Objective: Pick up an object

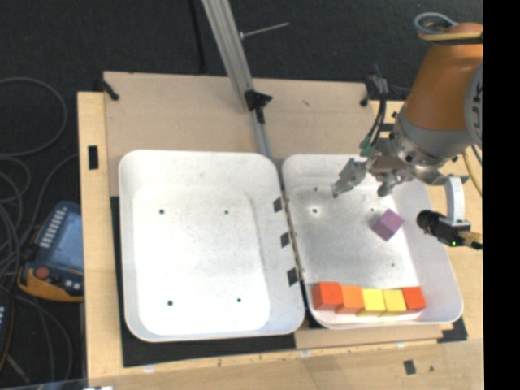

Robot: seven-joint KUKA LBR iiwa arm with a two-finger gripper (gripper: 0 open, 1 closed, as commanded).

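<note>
A small purple cube (387,224) lies in the right bin (325,242), toward its right side. A row of orange and yellow blocks (368,298) lines that bin's front edge. My gripper (362,181) hangs over the bin's back part, up and left of the purple cube, and stands open. One finger (346,177) points left, the other finger (384,188) sits closer to the cube. Nothing is between them.
The left bin (199,242) sits beside the right one, with clips along their shared edge. A slanted metal rail (236,63) rises from behind the bins. A black fitting (435,224) juts in at the right bin's right rim.
</note>
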